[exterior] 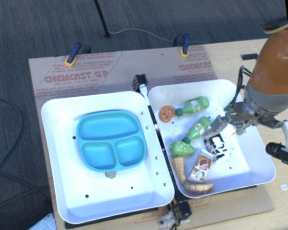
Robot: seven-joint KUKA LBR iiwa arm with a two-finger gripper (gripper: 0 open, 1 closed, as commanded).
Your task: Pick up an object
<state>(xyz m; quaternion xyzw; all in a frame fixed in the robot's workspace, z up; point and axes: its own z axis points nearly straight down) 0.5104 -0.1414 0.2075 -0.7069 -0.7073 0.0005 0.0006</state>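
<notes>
In the right bin (258,173) lie an orange pretzel-shaped toy (166,113), two green bottles (194,106) (198,128), a green leafy toy (181,148), a tan cone (179,168), a brown and white packet (200,168) and a tan bread piece (198,187). My gripper (216,146), black and white, hangs low in the middle of this bin. It sits just right of the leafy toy, below the lower bottle and above the packet. Nothing can be seen held in it.
The left bin (64,192) holds a blue divided tray (111,140). Blue and yellow clamps (74,53) (183,45) grip the board's far edge. The divider between the bins (157,136) runs close to the toys. The arm's orange band (277,61) rises over the right bin's edge.
</notes>
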